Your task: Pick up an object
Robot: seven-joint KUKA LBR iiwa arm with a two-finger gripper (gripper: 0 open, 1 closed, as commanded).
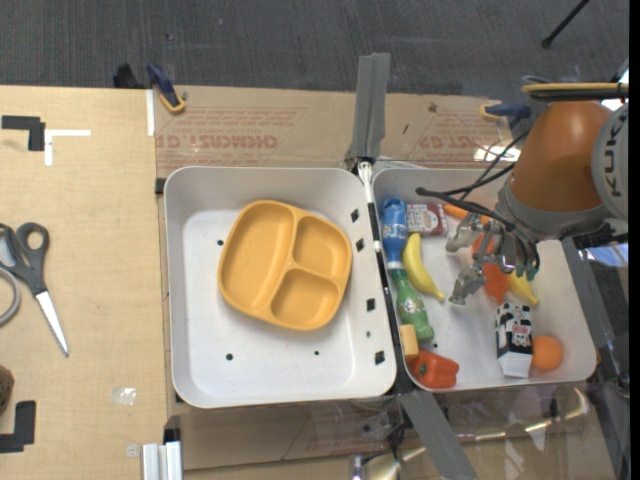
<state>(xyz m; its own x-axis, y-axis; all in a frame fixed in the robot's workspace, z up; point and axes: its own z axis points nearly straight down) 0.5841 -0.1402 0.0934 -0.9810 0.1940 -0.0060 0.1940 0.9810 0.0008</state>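
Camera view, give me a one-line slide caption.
Arm's hand hovers over the right bin of toy food beside a banana; the left bin holds a yellow plate.

Illumination bright and even from overhead. Shadows soft and short. Mild glare on the white bin (190, 298) walls. Focus sharp; slight softness at frame edges.

Dark grey carpet (250, 18) lies beyond a pale wooden bench (80, 268), with brown cardboard (260, 133) spread beside it.
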